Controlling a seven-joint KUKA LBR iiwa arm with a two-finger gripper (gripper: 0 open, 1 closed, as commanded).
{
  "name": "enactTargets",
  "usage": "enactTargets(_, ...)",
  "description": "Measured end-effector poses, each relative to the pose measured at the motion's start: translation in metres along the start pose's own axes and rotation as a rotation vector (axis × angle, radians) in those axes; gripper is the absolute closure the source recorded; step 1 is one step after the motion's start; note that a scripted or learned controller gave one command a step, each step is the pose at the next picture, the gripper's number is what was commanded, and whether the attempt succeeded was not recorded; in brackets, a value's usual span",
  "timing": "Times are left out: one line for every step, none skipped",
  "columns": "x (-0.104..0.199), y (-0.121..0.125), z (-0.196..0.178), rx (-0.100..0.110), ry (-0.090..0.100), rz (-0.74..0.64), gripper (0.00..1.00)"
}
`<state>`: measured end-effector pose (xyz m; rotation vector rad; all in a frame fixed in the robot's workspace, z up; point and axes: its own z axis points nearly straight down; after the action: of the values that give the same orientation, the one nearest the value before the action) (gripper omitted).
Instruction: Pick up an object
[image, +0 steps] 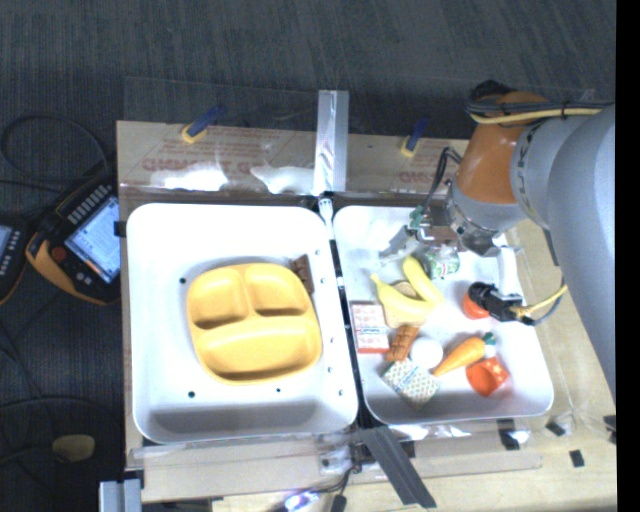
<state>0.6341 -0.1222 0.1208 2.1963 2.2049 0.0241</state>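
The right bin (535, 395) holds a jumble of toy food. Two yellow bananas (410, 288) lie near its middle, and a small green and white can (444, 264) sits just behind them. My gripper (428, 236) hangs low over the bin's back part, right above the can and the banana tips. Nothing can be seen held in it. Nearer the front lie an orange carrot (462, 353), a red pepper (487, 376), a white egg (426, 352) and a patterned block (410, 382). A red tomato (477, 301) rests at the right.
A yellow divided plate (255, 318) lies in the left bin (150, 400), with a brown piece (302, 270) at its back corner. A red and white packet (367, 327) leans by the divider. The grey arm (560, 170) crosses the right bin's back right corner.
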Motion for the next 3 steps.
enactTargets(0.0033,-0.0102,0.0067,-0.03,-0.018,-0.077,0.0)
enactTargets(-0.0007,-0.0123,0.007,-0.028,-0.015,-0.199,0.0)
enactTargets(0.0019,-0.018,0.0068,-0.03,-0.022,-0.521,0.0)
